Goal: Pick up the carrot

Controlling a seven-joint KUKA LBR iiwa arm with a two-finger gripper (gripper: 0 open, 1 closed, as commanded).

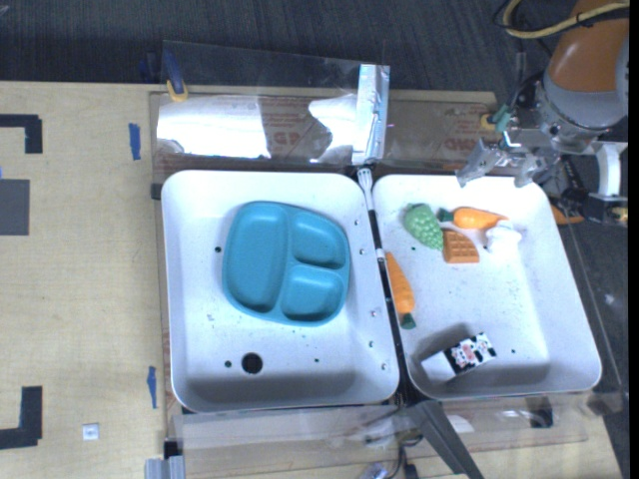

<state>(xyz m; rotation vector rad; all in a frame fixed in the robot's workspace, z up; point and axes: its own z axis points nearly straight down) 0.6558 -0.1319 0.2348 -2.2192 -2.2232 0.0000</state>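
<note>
- The gripper (pixel 509 163) hovers at the far right corner of the right bin (pixel 569 297), just over its rim, with nothing between its fingers; whether they stand apart or together I cannot tell from up here.
- The carrot (pixel 399 285) lies along the left wall of the right bin, green stem end toward the near side, pressed against the divide between the bins and well apart from the gripper.
- Risk number one, in my judgement: the carrot hugs that wall, so one finger may have no room on the wall side and could knock the rim or just nudge the carrot along.
- Risk number two: there is a second orange piece (pixel 477 219) near the gripper, carrot-like with a green tip, beside a green bunch of grapes (pixel 424 226) and a waffle-like tan block (pixel 460 247). A program aiming at orange could go for the wrong one.
- The count: two white bins; one blue divided plate (pixel 285 259) in the left bin (pixel 190 297).
- In the right bin: one carrot by the wall, one orange piece, one grape bunch, one tan block, one small white item (pixel 504 236), and one black-and-white toy (pixel 469 351) near the front.
</note>
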